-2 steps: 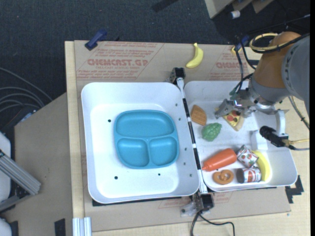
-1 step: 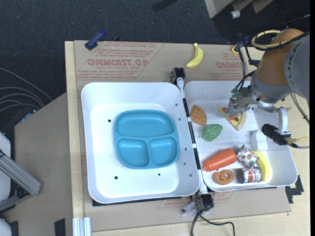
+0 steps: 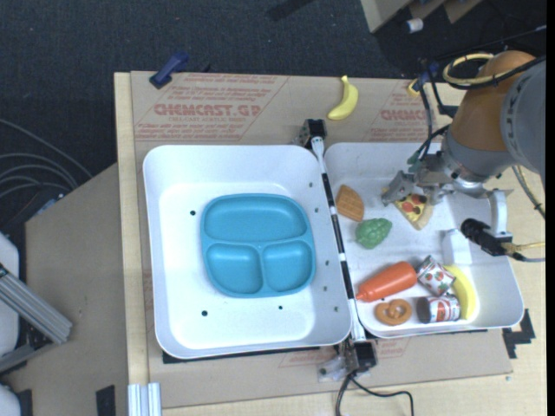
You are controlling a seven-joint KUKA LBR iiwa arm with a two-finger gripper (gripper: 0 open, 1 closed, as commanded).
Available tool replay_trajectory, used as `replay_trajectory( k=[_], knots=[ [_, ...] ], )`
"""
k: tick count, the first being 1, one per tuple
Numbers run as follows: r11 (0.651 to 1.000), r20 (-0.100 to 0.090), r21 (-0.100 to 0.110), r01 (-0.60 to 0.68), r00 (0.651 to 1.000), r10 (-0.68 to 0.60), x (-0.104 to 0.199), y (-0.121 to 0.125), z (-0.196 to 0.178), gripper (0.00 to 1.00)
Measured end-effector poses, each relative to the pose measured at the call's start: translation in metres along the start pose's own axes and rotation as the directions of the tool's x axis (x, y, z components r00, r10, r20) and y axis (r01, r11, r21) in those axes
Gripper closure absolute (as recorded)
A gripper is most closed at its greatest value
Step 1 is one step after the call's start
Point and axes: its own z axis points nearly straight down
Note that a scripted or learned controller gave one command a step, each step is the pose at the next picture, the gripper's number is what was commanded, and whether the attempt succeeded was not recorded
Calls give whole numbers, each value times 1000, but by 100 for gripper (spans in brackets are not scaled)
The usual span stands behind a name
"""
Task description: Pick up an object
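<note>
Nearest the lower edge of the frame, along the bottom wall of the right-hand shallow white bin, lay a small round brown-and-orange disc-shaped toy, a dark little can with a red-and-white label and a yellow plastic banana. Just above them were a second small red-and-white can, tilted, and an orange plastic carrot lying slantwise near the bin's left wall. To the left, the other shallow white bin held a light blue three-compartment plastic plate at its middle.

Higher in the right bin sat a green leafy plastic vegetable and, just above it, a tan bread-like wedge. At the right of those lay a yellow pizza-slice toy with red spots, touching or just beneath the end effector. The end effector's grey fingers were spread over that slice, but whether they were closed on it could not be told, as the view there was too cluttered. The grey arm with its orange band rose toward the upper right.

Farthest up, on the brown cardboard-covered tabletop, lay another yellow banana and a small blue clip-like object.
</note>
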Motion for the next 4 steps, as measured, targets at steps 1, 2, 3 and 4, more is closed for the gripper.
replay_trajectory(
  k=[1,2,3,4],
  knots=[
    [1000,-5,12,0,1000,1,-2,46,15,0],
    [1000,-3,9,1,1000,-1,-2,47,4,100],
    [1000,-3,9,1,1000,-1,-2,47,5,0],
    [1000,-5,13,-1,1000,1,-6,45,15,0]
  ],
)
